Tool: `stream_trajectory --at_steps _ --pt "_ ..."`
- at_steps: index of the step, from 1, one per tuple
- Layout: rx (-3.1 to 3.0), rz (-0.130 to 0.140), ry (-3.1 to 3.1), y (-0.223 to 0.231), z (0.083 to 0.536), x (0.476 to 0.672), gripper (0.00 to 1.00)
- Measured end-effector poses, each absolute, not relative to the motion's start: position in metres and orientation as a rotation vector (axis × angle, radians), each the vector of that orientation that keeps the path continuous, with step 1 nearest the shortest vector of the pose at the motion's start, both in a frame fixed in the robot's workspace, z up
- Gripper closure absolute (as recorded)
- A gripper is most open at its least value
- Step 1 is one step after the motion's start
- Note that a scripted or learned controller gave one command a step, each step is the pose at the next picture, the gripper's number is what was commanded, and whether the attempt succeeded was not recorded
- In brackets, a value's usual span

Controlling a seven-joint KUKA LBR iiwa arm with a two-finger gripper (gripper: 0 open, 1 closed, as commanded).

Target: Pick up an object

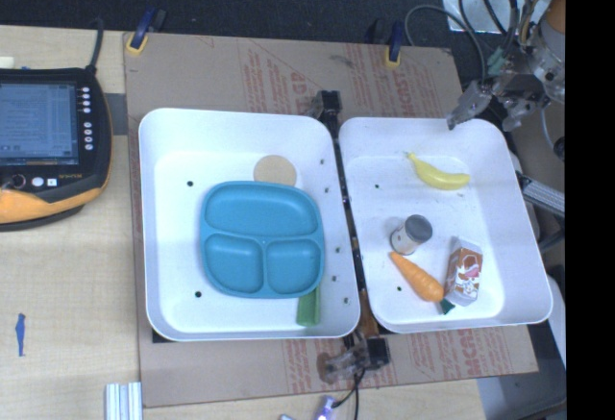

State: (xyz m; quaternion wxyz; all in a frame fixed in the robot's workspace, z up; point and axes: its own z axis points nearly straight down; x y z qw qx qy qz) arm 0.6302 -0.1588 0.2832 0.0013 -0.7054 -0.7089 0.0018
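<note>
The right bin (524,216) holds a yellow banana (437,173), a small grey can (411,234) lying on its side, an orange carrot (417,277) and a red-and-white carton (464,274). My gripper (485,116) hovers over the bin's far right corner, above and to the right of the banana. Its two dark fingers are spread apart, open, with nothing between them.
The left bin (163,216) carries a blue divided plate (261,237), a tan round disc (276,168) behind it and a green piece (307,309) at its front right. A teach pendant (43,135) lies on the bench at far left. Cables hang at top right.
</note>
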Motion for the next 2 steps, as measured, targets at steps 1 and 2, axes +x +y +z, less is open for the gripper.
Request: stream_trajectory --at_steps 1,2 --pt "-2.213 0.007 -2.225 -0.121 0.213 0.583 0.00" --pt "-2.213 0.006 -2.225 -0.109 0.091 0.535 0.00"
